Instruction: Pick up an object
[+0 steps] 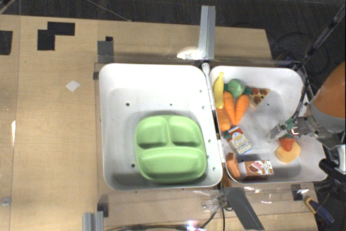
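Note:
The right bin holds toy food. A yellow banana, a green vegetable and two orange carrots lie along its left wall. A small pizza-like piece sits beside them. Lower down are a small printed carton, a sausage-like piece and a brown-and-red box. My gripper hangs low at the bin's right side, directly over a small red item that rests against a pale orange round piece. Whether it touches the red item is unclear.
The left bin contains a green divided plate. A metal post stands behind the wall between the bins. The arm's orange band reaches in over the right bin's right rim. Cables lie at the bench's front right.

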You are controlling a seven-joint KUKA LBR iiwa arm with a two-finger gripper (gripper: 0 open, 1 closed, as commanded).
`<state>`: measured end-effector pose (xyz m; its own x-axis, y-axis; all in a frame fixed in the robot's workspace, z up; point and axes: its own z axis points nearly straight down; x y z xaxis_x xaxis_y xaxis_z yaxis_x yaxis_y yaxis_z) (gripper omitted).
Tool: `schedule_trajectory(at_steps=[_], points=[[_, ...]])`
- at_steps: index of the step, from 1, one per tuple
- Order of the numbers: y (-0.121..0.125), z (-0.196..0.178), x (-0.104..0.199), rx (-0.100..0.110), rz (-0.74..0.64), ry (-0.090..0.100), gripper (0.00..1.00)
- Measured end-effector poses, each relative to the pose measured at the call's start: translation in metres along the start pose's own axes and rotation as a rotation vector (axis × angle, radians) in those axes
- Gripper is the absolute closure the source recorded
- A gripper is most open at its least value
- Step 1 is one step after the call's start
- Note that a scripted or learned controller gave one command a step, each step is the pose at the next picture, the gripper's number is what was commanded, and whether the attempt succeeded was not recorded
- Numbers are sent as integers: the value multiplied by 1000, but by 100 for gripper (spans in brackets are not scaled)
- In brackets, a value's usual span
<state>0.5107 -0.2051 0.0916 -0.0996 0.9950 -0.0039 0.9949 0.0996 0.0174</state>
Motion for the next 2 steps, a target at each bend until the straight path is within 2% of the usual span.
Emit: schedule_trajectory(at_steps=[1, 2], points=[[-9, -1, 0, -4, -48, -3, 0], [-17, -29, 48, 12, -174, 4, 0]])
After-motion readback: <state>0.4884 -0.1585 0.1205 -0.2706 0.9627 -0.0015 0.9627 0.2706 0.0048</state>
